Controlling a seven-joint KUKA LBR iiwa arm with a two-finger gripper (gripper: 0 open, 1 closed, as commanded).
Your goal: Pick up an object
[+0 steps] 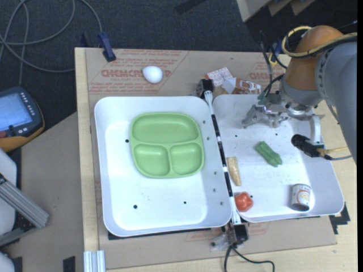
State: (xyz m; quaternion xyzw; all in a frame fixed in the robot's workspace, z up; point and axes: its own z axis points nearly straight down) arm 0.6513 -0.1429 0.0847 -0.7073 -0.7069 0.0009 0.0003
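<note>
- Green pickle-like piece (267, 153): lies flat, slantwise, about mid-floor of the right bin (329, 180), apart from everything else. Looks like moulded toy food, so probably light, stiff, a bit slick. Best taken across its narrow width near the middle, fingers square to its long axis.
- Small can (301, 197): near the right bin's front right corner, seemingly upright. Rigid and round; likely to roll out of a loose pinch. Take across the body.
- Red tomato-like piece (243, 202): tight in the front left corner against the wall. Awkward finger clearance there.
- Tan bread-stick piece (233, 171): lies along the left wall, touching or just beside it. Same clearance problem.
- Gripper (266, 115): over the back of the right bin, above and behind the green piece, nothing seen between its fingers. Cannot tell how wide it stands.
- Left bin (113, 203): holds a green divided plate (167, 144), wide, shallow, poor to pinch.
- White egg-shaped object (152, 73): on the bench behind the left bin.
</note>
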